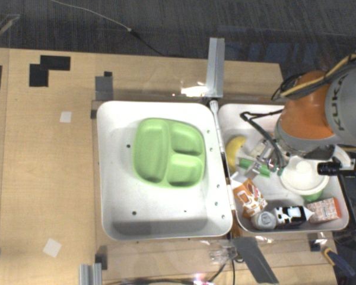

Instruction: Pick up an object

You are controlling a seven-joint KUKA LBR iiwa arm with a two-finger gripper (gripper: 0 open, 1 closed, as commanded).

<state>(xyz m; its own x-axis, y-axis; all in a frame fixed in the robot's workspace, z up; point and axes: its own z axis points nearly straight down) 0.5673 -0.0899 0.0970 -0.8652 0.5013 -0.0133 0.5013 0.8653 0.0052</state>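
Reaching into the right bin (344, 218), my gripper (262, 161) sits low among clutter; whether it is open or closed I cannot tell. A yellow object (236, 145), white bowl (304, 177) and small cartons (249, 198) crowd it, while the green divided tray (168, 152) lies alone in the left bin (115, 206).

A green divided tray (168, 152) lies upside-down-looking in the left bin (115, 218), near its middle. The arm (320, 114) reaches over the right bin (231, 114), its tool (262, 162) low among the clutter there: a yellow item (235, 145) just left of it, a white round lid (304, 176), an orange packet (249, 198), a small can (264, 219), a dark bottle (293, 214) and a red carton (324, 209). Both bins sit on the wooden counter (41, 177).
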